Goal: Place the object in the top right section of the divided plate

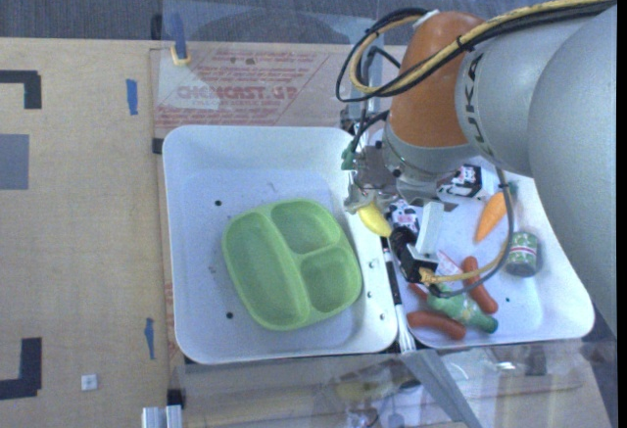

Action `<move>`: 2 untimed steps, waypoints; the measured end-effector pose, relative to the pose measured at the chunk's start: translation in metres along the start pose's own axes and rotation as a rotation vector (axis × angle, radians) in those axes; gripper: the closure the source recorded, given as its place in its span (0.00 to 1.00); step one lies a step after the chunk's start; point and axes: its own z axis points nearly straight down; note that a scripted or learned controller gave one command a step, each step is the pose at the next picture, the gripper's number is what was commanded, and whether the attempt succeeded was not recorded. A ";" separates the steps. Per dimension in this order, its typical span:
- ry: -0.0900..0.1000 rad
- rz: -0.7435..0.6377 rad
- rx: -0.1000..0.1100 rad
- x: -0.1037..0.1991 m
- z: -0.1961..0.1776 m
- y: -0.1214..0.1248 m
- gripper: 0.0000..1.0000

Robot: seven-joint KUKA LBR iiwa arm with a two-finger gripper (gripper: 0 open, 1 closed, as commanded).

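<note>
The green divided plate lies in the left white bin, tilted, with three bare sections. Its top right section is nearest the arm. My gripper hangs under the grey wrist over the wall between the two bins, just right of the plate's upper right rim. A small yellow object peeks out right under it. The wrist hides how gripper and object meet.
The right bin holds an orange carrot, a small can, red sausages, a green toy and a black-and-white piece. Cables trail from the wrist over these.
</note>
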 end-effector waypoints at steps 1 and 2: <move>0.000 0.000 0.000 0.000 0.000 0.000 0.00; -0.002 0.000 0.003 -0.001 -0.006 0.001 1.00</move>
